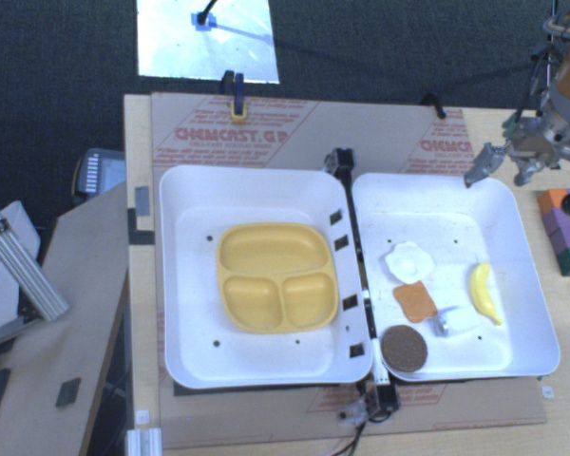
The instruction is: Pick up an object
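Note:
The right bin point(456, 218) holds a white fried-egg toy point(407, 259), an orange toast slice point(415, 300), a yellow banana point(484, 293), a round brown cookie point(404, 348) at its front left corner, and a small white-grey piece point(446, 323). A yellow divided plate point(275, 275) lies in the left bin point(190, 217). My gripper point(505, 167) hovers over the back right corner of the right bin, well away from the toys. Its two fingers are spread apart, open, with nothing between them.
Coloured blocks point(565, 231) sit on the bench just right of the right bin. A black divider with clips point(351, 255) runs between the bins. A yellow clamp point(237, 103) stands behind the left bin, and a metal rail point(14, 255) lies at far left.

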Motion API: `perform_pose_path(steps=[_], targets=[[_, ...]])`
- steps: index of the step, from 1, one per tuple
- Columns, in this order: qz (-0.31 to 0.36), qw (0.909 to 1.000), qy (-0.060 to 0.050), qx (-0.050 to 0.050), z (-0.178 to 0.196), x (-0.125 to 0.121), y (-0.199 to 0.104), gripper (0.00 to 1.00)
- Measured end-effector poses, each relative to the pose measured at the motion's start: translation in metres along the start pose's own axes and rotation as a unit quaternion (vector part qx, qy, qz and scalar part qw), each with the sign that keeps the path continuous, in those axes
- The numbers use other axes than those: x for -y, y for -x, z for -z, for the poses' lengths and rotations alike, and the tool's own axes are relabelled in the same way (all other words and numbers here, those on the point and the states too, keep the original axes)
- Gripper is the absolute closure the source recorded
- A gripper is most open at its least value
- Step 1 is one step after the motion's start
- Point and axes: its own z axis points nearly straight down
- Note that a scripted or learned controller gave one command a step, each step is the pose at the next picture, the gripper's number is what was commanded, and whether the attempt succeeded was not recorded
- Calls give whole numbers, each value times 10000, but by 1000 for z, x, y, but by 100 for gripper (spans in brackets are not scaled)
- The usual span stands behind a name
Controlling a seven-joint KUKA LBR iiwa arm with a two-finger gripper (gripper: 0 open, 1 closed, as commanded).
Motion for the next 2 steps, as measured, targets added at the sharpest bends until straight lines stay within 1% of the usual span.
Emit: perform_pose_path(steps=[1, 2], targets=[[14, 10000, 59, 14, 8, -2, -1, 0], [32, 10000, 41, 9, -51, -9, -6, 0]])
